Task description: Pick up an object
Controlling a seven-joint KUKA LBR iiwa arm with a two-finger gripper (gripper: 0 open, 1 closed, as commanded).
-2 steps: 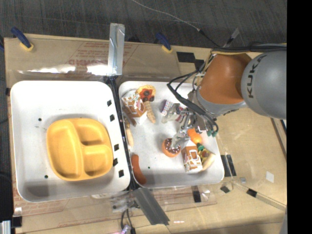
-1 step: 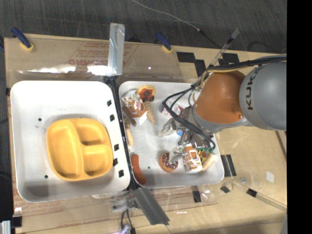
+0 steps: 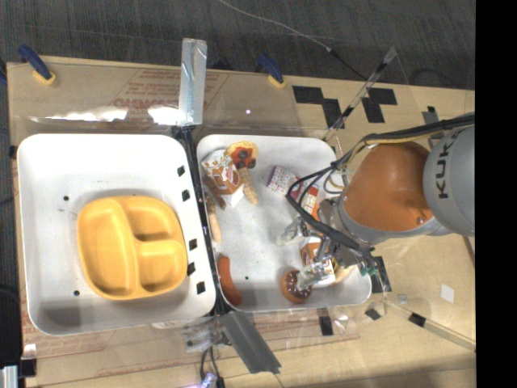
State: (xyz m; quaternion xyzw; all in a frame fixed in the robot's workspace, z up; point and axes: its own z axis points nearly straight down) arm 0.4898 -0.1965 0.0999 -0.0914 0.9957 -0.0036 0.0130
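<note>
In the camera view, the arm (image 3: 388,196) reaches from the right into the right bin (image 3: 266,241). Its gripper (image 3: 317,272) sits low at the lower right of that bin, just beside a round brown toy (image 3: 293,286). Whether it is wide or narrow, I cannot tell. This looks like the grasp step; next comes a clean lift, if anything is caught.

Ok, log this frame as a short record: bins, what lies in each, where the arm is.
left bin: holds a yellow divided tray
right bin: holds several small items, among them a snack packet near the far left corner, a small purple-and-white box, and a brown round piece at the near edge
arm: reaches in from the right, over the right bin's near right part
gripper: low among the items there; grasp cannot be told
</note>
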